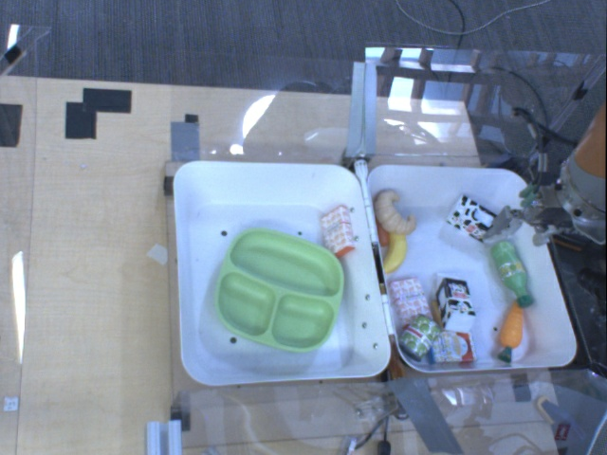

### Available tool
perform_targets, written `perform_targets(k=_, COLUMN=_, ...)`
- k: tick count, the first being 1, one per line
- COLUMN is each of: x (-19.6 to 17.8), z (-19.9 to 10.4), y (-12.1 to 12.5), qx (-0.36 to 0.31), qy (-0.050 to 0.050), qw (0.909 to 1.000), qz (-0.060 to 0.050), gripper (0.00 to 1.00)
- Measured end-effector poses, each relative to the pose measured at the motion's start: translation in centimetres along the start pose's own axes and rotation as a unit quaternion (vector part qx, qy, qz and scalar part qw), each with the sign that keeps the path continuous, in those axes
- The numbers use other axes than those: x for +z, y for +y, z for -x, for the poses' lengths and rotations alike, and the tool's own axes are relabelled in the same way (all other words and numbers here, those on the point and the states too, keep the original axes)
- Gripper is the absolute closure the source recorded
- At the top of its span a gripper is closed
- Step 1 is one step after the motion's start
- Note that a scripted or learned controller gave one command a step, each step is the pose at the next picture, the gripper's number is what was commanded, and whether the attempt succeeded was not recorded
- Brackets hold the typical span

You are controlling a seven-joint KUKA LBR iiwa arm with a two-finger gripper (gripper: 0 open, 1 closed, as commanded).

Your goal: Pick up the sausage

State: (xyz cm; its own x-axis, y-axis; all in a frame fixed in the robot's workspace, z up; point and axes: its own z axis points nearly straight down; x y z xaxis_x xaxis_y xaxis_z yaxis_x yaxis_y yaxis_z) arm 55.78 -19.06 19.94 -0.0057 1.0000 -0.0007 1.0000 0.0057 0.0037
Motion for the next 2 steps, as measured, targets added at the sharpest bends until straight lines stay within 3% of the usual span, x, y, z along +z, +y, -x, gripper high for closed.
perform_targets(k=1, x=7.6, z=-7.0, y=1.1, qx=-0.161, qy=0.0, qw=0.9869, qz=0.0, gripper=0.0)
perform_targets(k=2, x=11.0, z=-9.9, y=2.8, qx=-0.033, qy=-0.001, qw=0.9995, qz=0.004, gripper=0.0)
